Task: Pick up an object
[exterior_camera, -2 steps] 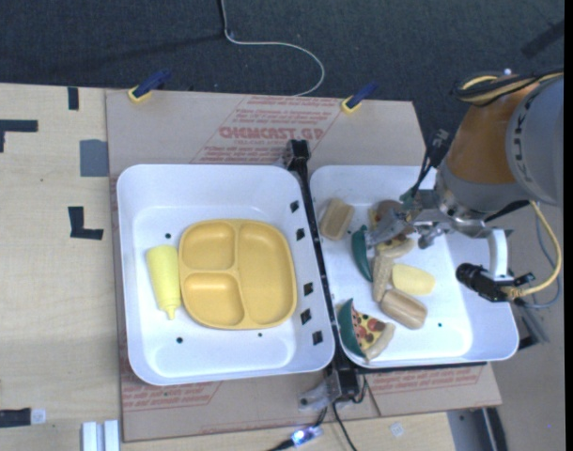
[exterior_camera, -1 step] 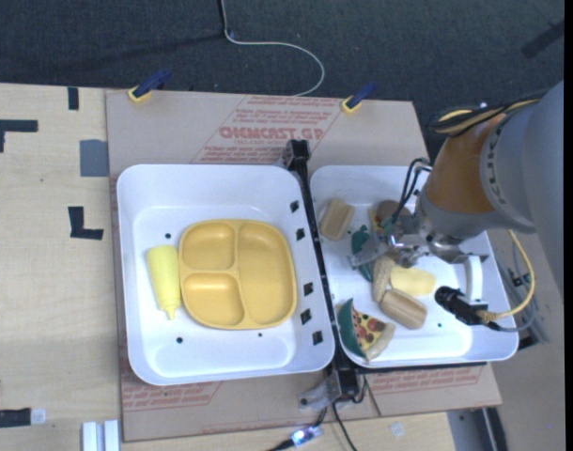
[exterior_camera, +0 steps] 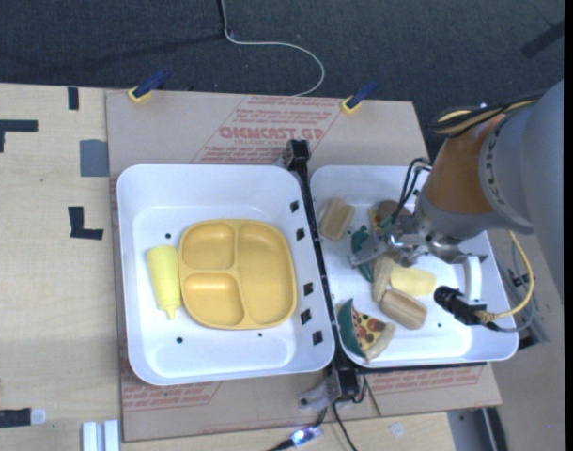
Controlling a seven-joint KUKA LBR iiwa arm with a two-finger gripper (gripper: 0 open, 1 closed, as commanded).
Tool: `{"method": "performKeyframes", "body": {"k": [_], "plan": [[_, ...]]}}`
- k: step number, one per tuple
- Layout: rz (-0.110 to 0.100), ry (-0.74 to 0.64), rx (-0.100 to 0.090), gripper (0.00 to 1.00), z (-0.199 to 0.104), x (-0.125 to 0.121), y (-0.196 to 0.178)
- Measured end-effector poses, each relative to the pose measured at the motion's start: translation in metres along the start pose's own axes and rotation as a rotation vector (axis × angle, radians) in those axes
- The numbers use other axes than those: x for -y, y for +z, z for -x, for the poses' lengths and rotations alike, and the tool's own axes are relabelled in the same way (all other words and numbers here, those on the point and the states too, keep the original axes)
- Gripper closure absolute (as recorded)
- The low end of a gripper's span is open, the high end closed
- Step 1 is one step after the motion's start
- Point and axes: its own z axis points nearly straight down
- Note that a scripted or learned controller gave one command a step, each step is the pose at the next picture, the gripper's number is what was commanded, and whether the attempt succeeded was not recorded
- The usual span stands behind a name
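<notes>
The grey arm [exterior_camera: 512,172] comes in from the right over the right bin [exterior_camera: 437,344], and its gripper [exterior_camera: 392,242] sits low among the things heaped in the left half of that bin; whether it is spread or pressed together I cannot tell, since the wrist hides it from above, and nothing can be seen pinched in it. Just left of the gripper lies a small teal piece [exterior_camera: 361,243], partly hidden. On its near side a pale yellow block [exterior_camera: 411,280] lies flat, with a tan roll [exterior_camera: 403,309] touching the block's near edge. Nearer still, in the near left corner of the right bin, a toy pizza slice [exterior_camera: 366,331] lies against the wall. A tan bread piece [exterior_camera: 336,218] lies at the far left of the same bin, apart from the gripper. The left bin [exterior_camera: 136,336] holds a yellow divided plate [exterior_camera: 238,272] about in its middle, and a yellow bottle [exterior_camera: 163,278] lies on its side just beside the plate's left rim. Both bins stand on a sheet of brown cardboard [exterior_camera: 258,130], clipped at its far edge, and a thin white cable [exterior_camera: 285,49] curls on the dark floor beyond it
</notes>
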Motion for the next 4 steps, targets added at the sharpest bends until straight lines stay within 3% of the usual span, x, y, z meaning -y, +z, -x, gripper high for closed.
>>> {"method": "performKeyframes", "body": {"k": [1, 4], "plan": [[0.0, -0.001, 0.001, 1.0, 0.0, 0.0, -0.01], [0.002, -0.001, 0.0, 1.0, -0.007, -0.013, -0.142]]}}
